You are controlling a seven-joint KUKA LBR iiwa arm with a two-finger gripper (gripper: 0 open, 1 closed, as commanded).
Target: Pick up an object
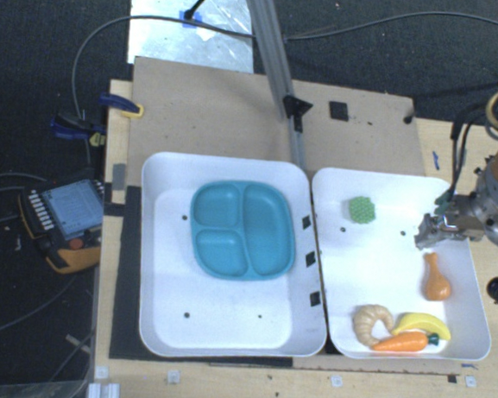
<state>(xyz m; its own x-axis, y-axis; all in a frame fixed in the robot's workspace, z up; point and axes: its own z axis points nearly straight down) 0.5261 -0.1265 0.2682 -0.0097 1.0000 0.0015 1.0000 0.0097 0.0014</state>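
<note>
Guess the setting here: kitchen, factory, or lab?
Likely a robotics lab bench: two white bins on a board, toy food such as a banana and carrot, loose cables and clamps around.

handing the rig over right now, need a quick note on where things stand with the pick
Gripper: over the right bin near its far right side, just above the orange drumstick-shaped toy; nothing seen between its fingers.
Also in the right bin: green ball at the back; croissant, banana and carrot at the front.
Left bin: blue divided plate.
Done: nothing picked yet.
Left: grasp and lift one object.
</note>
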